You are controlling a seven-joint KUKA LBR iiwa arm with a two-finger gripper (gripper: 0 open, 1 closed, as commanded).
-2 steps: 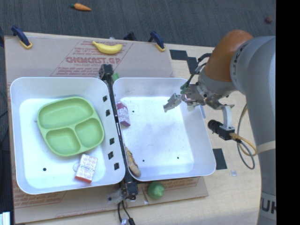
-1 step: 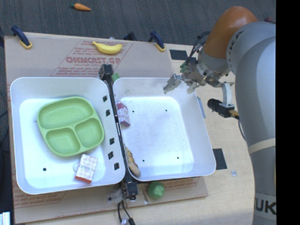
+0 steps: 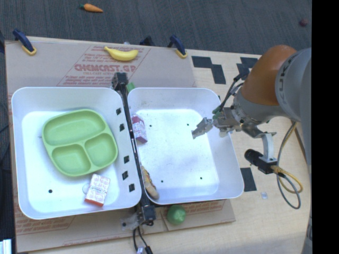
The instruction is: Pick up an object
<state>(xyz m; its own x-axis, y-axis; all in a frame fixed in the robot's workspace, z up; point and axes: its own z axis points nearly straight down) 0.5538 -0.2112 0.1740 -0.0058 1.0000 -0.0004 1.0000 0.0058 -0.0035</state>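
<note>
**Gripper over right bin, nothing between its fingers**

The gripper [image 3: 203, 127] hangs above the right bin [image 3: 225, 165], near its right wall, fingers parted and bare. A red-and-white packet [image 3: 139, 128] lies against this bin's left wall, and a tan object [image 3: 150, 184] sits in its near-left corner. In the left bin [image 3: 21, 157], a green tray [image 3: 79, 141] fills the middle and a small carton [image 3: 97, 189] rests by the near edge. On the bench, a banana [image 3: 122, 53] lies beyond the bins; a green ball [image 3: 176, 214] sits just outside the right bin's near edge.
</note>
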